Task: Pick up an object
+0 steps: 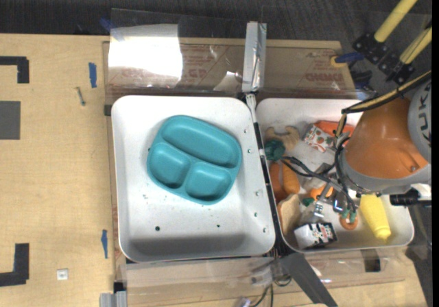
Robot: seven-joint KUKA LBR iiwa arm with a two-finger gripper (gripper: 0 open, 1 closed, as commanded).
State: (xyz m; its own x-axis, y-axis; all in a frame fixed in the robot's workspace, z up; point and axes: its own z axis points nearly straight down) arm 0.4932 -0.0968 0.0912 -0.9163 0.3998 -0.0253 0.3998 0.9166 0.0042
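Right bin (405,234) taken as landmark. Clutter is seen across its floor: a yellow bottle (376,219) by its right wall, long axis running front to back; an orange piece (288,181) near its left wall; a small carton (316,137) toward its back. The gripper (337,197) is lowered over the bin's middle, wrist and cables covering it; the bottle is judged nearest, just to its right. Whether anything is gripped cannot be told. A teal tray (193,157) is noted in the neighbouring bin
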